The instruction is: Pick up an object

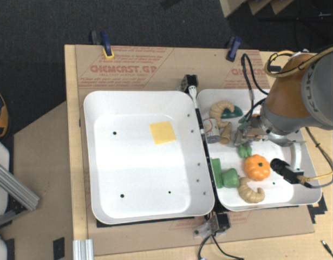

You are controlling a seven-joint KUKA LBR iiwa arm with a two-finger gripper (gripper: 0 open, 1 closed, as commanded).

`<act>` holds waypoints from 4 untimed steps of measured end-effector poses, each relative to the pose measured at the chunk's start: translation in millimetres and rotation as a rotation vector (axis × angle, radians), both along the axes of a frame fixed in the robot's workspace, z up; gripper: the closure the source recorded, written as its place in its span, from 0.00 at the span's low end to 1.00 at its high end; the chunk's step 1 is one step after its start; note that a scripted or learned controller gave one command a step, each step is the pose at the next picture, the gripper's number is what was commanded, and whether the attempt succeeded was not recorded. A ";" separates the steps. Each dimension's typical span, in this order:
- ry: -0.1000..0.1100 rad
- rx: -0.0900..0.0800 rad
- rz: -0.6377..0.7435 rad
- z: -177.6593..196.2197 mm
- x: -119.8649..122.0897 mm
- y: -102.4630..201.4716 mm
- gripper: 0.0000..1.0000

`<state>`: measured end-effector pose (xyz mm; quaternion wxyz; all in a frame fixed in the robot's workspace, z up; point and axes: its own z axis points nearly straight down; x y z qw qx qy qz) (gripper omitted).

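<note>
The right bin (pixel 285 198) holds several toy foods. An orange pumpkin (pixel 257 167) lies near its middle, a tan croissant (pixel 251 191) below it, and a green block (pixel 224 176) by the bin's left wall. A tan curved piece (pixel 221 111) and a teal piece (pixel 232 112) lie at the back, with a small tan stick (pixel 225 133) beneath them. My gripper (pixel 246 137) hangs low over a green piece (pixel 245 150) just above the pumpkin. The wrist hides its fingers. A flat yellow square (pixel 163 132) lies in the left bin (pixel 101 107).
The grey arm with its orange band (pixel 288 93) covers the right bin's upper right part. Black cables (pixel 252 80) loop over the cardboard behind it. A black fitting (pixel 285 170) with a yellow wire lies at the bin's right side. Clamps (pixel 106 45) hold the board's far edge.
</note>
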<state>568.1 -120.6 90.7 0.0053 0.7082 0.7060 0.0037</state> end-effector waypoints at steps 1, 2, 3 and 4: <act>-0.001 -0.005 0.005 -0.8 39.8 26.1 1.00; -0.005 0.005 0.015 102.5 103.4 130.6 1.00; 0.010 0.004 0.010 94.2 98.3 196.2 1.00; 0.010 0.004 0.010 82.9 97.9 266.9 1.00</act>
